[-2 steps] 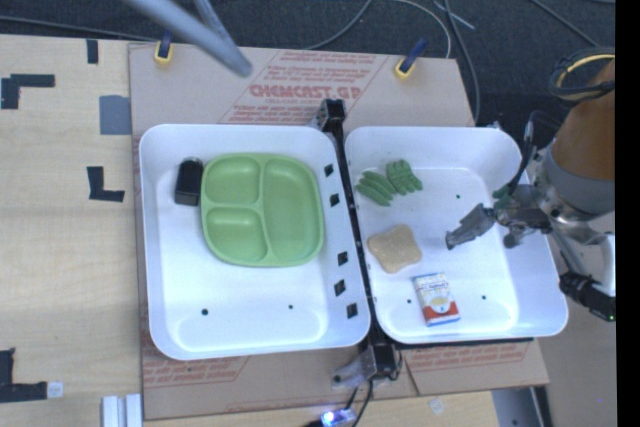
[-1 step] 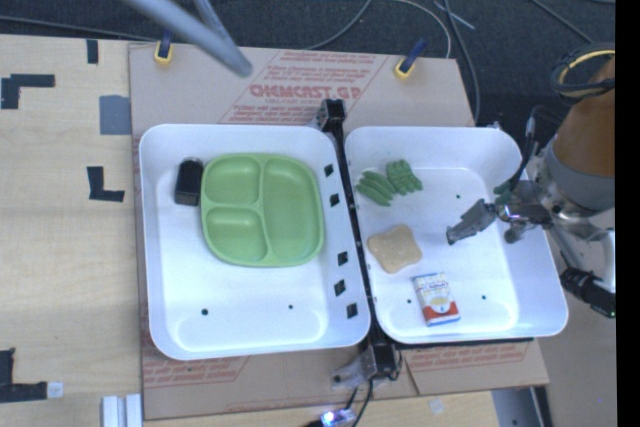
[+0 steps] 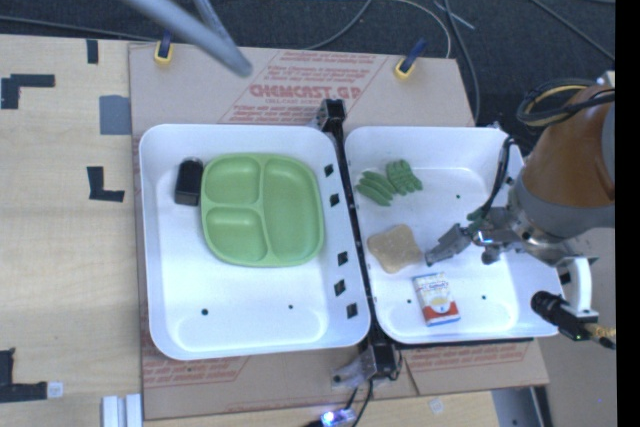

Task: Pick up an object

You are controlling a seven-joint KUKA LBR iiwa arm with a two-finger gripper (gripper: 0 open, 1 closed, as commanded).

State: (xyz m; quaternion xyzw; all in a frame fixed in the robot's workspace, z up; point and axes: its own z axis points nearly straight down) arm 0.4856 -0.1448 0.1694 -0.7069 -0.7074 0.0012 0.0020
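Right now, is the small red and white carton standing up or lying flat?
Lying flat. The carton shows its broad printed face upward on the floor of the right bin, near the front wall.

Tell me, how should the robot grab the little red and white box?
Probably from straight above, pinching its two long sides. The little box lies flat in the right bin, so the top is free. The tan bread-like slice sits apart up-left, and the gripper is already close by.

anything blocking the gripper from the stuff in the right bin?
Nothing visible. The gripper hangs over the right bin, just right of the tan slice and above the small carton, bare bin floor between. The green beans lie apart, toward the far wall.
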